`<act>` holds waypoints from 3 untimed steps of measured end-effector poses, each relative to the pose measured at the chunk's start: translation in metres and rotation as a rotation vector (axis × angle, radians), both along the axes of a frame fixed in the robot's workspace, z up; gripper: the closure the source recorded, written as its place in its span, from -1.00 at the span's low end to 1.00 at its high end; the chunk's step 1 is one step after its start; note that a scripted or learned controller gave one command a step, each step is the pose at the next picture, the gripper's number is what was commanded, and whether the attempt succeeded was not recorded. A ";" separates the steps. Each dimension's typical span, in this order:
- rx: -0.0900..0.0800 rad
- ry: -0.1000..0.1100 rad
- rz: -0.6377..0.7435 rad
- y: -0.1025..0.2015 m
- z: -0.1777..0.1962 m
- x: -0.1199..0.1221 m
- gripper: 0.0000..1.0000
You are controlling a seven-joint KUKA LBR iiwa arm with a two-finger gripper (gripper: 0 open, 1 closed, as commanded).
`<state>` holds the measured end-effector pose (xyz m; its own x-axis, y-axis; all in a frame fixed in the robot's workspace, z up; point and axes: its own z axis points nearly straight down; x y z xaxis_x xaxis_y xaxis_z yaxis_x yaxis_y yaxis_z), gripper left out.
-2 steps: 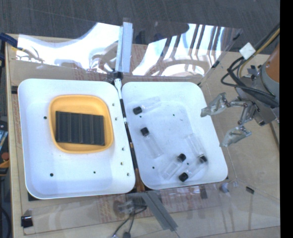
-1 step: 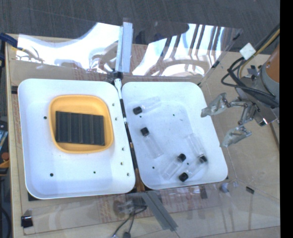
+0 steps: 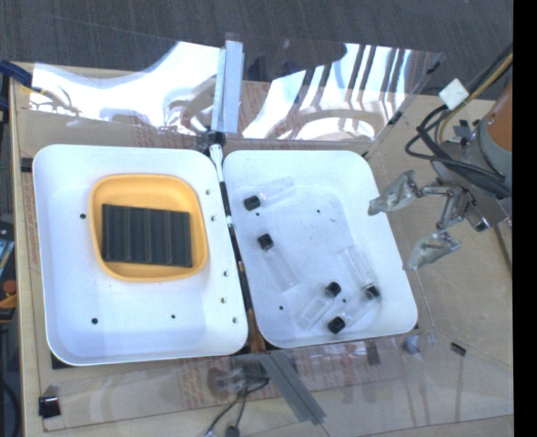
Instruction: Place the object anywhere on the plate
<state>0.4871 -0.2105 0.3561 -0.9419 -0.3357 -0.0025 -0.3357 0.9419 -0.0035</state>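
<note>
A yellow plate (image 3: pixel 145 195) with a dark ridged insert lies in the left bin (image 3: pixel 68 317). Several clear vials with black caps lie in the right bin (image 3: pixel 378 208): one near its back left (image 3: pixel 270 192), one at mid left (image 3: pixel 278 260), and a cluster at the front right (image 3: pixel 323 306). My gripper (image 3: pixel 412 223) hovers at the right bin's right rim, beside the vials and apart from them. It is open, with nothing between its fingers (image 3: pixel 391 195).
A clear shiny sheet (image 3: pixel 278 89) and a grey upright post (image 3: pixel 229 85) stand behind the bins. Cables (image 3: pixel 450 139) hang by the arm at the right. A metal bracket (image 3: pixel 287 385) lies at the front.
</note>
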 end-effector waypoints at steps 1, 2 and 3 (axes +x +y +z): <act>0.000 0.000 0.000 0.000 0.000 0.000 -1.00; 0.000 0.000 0.000 0.000 0.000 0.000 -1.00; 0.000 0.000 0.000 0.000 0.000 0.000 -1.00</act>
